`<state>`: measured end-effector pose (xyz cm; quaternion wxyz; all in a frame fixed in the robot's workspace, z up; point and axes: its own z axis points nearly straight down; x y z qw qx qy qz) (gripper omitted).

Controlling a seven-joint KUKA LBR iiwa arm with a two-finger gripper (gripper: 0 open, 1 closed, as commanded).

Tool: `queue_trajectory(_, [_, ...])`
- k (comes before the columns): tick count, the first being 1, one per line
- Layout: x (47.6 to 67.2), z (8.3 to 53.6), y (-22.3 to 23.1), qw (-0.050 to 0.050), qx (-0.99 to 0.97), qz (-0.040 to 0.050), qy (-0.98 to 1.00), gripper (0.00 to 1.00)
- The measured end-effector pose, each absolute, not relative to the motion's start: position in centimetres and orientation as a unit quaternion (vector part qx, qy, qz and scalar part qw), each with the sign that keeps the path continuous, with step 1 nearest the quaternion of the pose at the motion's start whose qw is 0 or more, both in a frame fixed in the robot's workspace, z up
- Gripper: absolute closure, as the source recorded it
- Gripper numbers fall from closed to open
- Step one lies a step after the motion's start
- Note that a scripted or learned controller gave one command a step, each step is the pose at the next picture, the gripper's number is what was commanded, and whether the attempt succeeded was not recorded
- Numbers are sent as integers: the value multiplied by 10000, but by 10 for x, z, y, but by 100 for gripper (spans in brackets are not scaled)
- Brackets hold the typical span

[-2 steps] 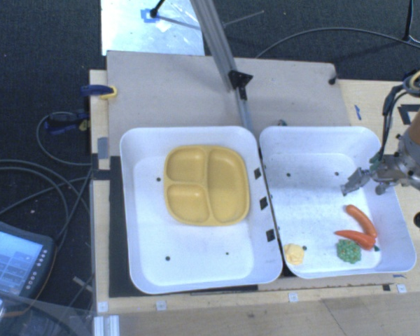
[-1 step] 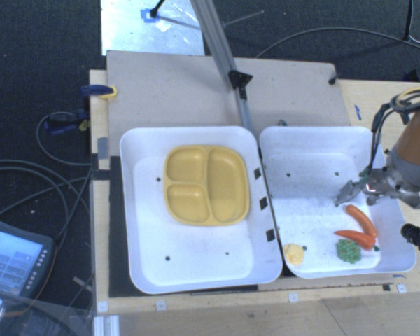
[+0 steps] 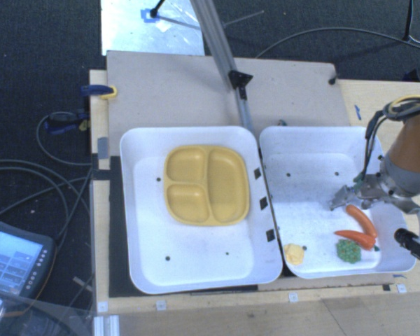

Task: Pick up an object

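The right bin holds an orange sausage-shaped piece, a thinner red-orange piece just below it, a green broccoli-like lump and a small yellow item near the front rim. My gripper reaches in from the right and sits low over the right side of this bin. Its tip is right at the upper left end of the orange piece. Nothing is visibly held in it.
A yellow divided plate lies in the left bin. A slanted metal pole crosses the back of the bench. The arm's orange band hangs over the right bin's far right edge.
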<state>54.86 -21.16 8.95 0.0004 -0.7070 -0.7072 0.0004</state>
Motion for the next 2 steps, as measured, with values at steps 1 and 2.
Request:
queue_trajectory(1, [550, 102, -212, -18, -7070, -10, -7072, 100])
queue_trajectory(2, [554, 146, -208, -26, -7052, -14, -7091, 100])
